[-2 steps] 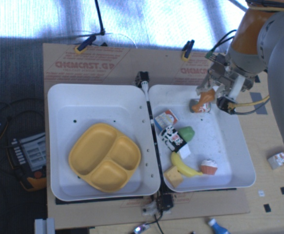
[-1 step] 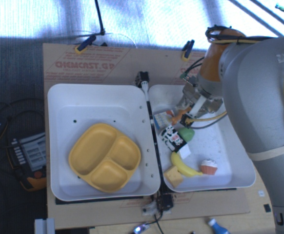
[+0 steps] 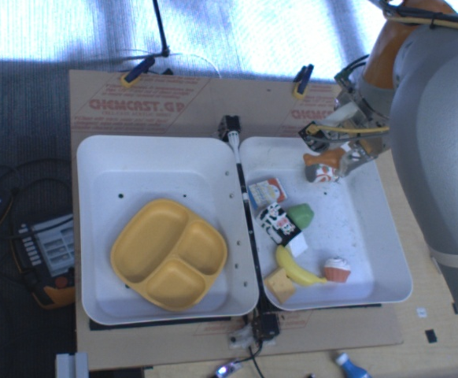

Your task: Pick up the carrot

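Note:
The carrot (image 3: 328,164), a short orange piece with a pale end, hangs over the back of the right bin (image 3: 386,235). My gripper (image 3: 333,150) reaches in from the right and is shut on it, with the dark fingers pinching its top. The carrot looks lifted off the bin floor. The grey arm with its orange band fills the upper right.
The right bin also holds a small orange-and-white carton (image 3: 264,190), a black-and-white box (image 3: 278,223), a green item (image 3: 301,214), a banana (image 3: 296,266), a cupcake (image 3: 337,270) and a tan block (image 3: 279,286). A yellow divided plate (image 3: 170,252) lies in the left bin (image 3: 103,164).

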`<action>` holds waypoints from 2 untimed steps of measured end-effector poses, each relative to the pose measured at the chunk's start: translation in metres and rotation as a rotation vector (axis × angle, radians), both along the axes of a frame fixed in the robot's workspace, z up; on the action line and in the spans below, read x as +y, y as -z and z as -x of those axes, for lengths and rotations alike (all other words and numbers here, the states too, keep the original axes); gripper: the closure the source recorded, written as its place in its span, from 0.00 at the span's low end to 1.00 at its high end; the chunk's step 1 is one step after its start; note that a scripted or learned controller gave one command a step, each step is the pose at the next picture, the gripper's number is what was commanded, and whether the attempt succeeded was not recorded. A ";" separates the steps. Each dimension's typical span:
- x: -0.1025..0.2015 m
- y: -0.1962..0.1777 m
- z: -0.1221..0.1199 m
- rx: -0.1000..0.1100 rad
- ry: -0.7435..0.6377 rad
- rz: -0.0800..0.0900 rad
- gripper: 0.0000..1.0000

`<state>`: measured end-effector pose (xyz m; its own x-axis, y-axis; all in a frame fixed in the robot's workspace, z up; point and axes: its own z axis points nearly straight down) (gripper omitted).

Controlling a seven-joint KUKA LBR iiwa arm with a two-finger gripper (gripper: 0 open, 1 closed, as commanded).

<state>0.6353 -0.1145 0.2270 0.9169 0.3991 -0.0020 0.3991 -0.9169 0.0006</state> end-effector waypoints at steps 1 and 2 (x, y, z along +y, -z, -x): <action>-0.021 -0.011 -0.008 0.001 0.207 0.000 1.00; -0.074 -0.072 0.041 -0.001 0.211 0.000 1.00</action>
